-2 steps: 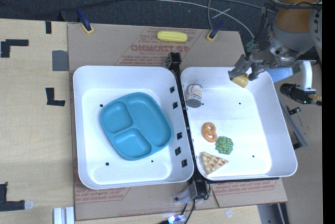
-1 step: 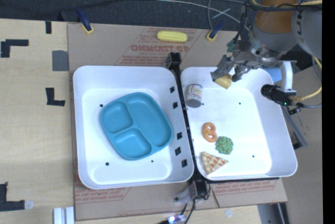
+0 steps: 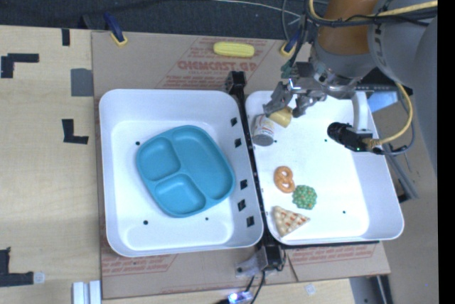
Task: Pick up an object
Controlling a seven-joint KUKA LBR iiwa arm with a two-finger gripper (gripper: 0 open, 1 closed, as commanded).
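Observation:
My gripper (image 3: 288,105) hangs over the upper left corner of the right bin (image 3: 370,214), its two fingers spread apart. Just below the fingertips lies a small tan piece (image 3: 282,118), and a grey can (image 3: 262,131) rests against it by the bin's left wall. Nothing sits between the fingers. Lower in the same bin are an orange pretzel (image 3: 284,178), a green broccoli floret (image 3: 305,196) and a pizza slice (image 3: 288,219).
The left bin (image 3: 117,111) holds a blue divided plate (image 3: 185,169). A yellow item (image 3: 233,49) lies on the cardboard behind the bins. Black clips line the divider (image 3: 245,153) between the bins. The arm covers the right bin's upper right.

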